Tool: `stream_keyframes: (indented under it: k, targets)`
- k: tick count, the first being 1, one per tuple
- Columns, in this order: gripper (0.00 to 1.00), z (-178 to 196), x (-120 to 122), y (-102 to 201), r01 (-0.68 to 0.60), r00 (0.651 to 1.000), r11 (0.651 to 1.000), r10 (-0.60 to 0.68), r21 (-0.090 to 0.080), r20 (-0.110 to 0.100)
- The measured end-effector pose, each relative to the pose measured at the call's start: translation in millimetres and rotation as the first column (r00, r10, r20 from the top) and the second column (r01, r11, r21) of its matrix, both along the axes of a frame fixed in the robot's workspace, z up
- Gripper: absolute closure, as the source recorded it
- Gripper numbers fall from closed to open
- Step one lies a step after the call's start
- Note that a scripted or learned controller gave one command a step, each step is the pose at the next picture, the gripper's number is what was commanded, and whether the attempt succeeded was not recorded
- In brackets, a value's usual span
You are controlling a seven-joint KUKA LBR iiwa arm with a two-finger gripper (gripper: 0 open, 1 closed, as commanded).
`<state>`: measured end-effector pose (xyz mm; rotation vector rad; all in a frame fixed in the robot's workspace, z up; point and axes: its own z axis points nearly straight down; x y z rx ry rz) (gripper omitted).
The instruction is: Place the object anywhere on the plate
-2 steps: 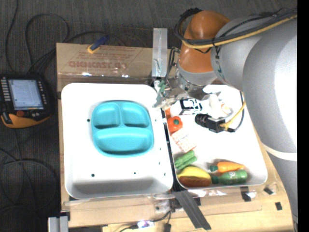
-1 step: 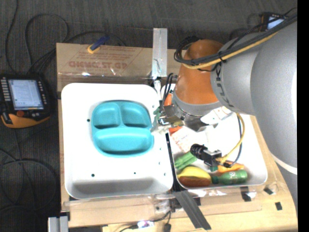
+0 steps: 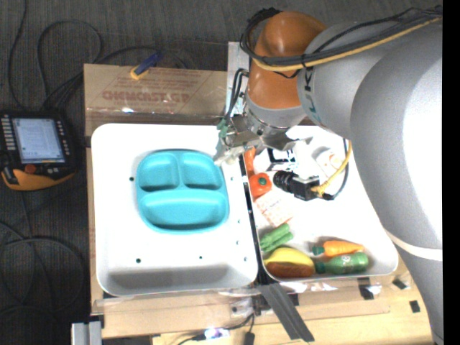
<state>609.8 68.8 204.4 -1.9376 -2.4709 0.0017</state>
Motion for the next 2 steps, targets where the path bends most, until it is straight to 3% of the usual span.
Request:
stream_keyframes:
  k: [1,2]
  targets:
    - [1.00,-22,-52,1,0.186,0.983,0.983,-0.186,-0.001,-0.003]
    - [1.00,5,12,31,0.161,0.987,0.987,-0.161,-0.002,0.000]
